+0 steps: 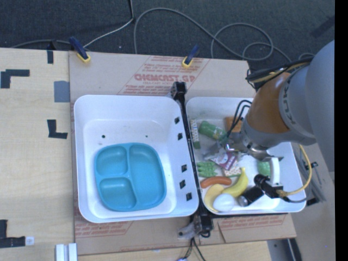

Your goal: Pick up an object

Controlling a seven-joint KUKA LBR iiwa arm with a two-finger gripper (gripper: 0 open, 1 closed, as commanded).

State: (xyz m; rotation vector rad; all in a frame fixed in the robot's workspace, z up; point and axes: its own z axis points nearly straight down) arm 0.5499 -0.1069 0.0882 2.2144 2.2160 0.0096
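Observation:
The right bin (239,103) holds a pile of toy food. A green bottle-shaped piece (211,129) lies at its back left. A yellow banana (238,184), an orange sausage-like piece (213,181) and a white egg (223,202) lie near the front, with a green leafy piece (205,169) beside them. My gripper (228,147) is low in the middle of this bin, right over a pink and white packet (229,160). The wrist hides whatever is directly under it.
The left bin (92,110) holds a blue divided plate (130,175). A small green piece (263,167) lies to the right of the gripper. A black divider (185,140) runs between the bins. The grey and orange arm covers the right bin's far right side.

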